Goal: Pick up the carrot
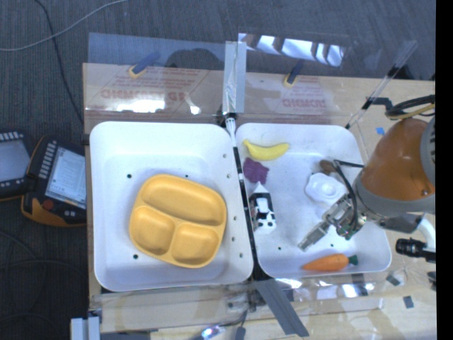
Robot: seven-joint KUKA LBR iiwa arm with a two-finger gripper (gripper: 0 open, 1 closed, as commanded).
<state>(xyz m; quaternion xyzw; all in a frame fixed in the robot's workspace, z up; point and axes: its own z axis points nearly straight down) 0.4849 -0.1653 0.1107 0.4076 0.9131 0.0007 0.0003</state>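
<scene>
Small orange plastic carrot (pixel 326 263) lying near-right in right white bin (pixel 283 261), long axis left-right. Just nearward of metal two-finger gripper (pixel 308 242). Finger spread unclear, nothing visibly held.

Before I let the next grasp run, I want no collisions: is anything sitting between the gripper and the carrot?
Nothing visible does. The gripper hangs just above-left of the carrot with bare bin floor between them. The white cup and cow toy lie off that line.

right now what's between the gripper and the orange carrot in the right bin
Nothing. In the camera view, only bare white bin floor separates the gripper from the orange carrot, which lies just below it near the front wall.
</scene>
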